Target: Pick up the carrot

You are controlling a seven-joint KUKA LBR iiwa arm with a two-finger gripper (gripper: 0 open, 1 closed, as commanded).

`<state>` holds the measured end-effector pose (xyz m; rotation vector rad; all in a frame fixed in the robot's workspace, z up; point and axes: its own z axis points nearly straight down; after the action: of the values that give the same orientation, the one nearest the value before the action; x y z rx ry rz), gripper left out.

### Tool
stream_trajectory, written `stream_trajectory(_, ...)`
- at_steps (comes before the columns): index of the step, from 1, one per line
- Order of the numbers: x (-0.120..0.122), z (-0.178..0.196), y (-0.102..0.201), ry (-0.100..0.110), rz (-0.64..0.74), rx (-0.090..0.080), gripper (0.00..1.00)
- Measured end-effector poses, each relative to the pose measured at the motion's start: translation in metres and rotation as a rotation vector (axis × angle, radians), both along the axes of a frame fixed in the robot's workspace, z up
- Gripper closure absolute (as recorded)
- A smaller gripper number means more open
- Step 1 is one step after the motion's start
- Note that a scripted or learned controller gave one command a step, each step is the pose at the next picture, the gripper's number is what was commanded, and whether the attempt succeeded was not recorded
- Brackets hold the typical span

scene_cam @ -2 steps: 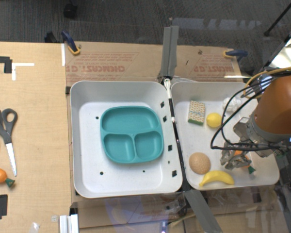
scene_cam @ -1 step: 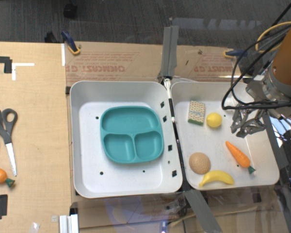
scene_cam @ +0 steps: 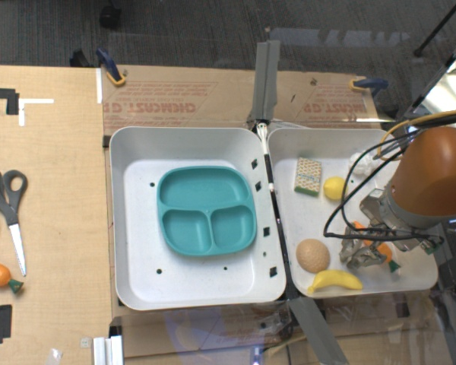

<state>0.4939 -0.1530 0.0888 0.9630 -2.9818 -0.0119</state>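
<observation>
Gripper (scene_cam: 367, 254) low in right bin (scene_cam: 418, 280), front-right area, just right of egg (scene_cam: 313, 255) and above banana (scene_cam: 336, 281). Carrot (scene_cam: 383, 249) shows as orange bits w/ green tip right at the fingers, mostly hidden, prob touching. Can't tell if fingers open or closed. Sponge (scene_cam: 308, 176), lemon (scene_cam: 334, 188) further back. Teal tray (scene_cam: 207, 210) in left bin (scene_cam: 129, 226).
</observation>
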Motion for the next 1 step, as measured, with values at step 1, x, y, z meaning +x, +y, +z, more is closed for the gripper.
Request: stream_trajectory(1, 0.0024, 0.0996, 0.0691, -0.001, 0.000, -0.001, 1.00)
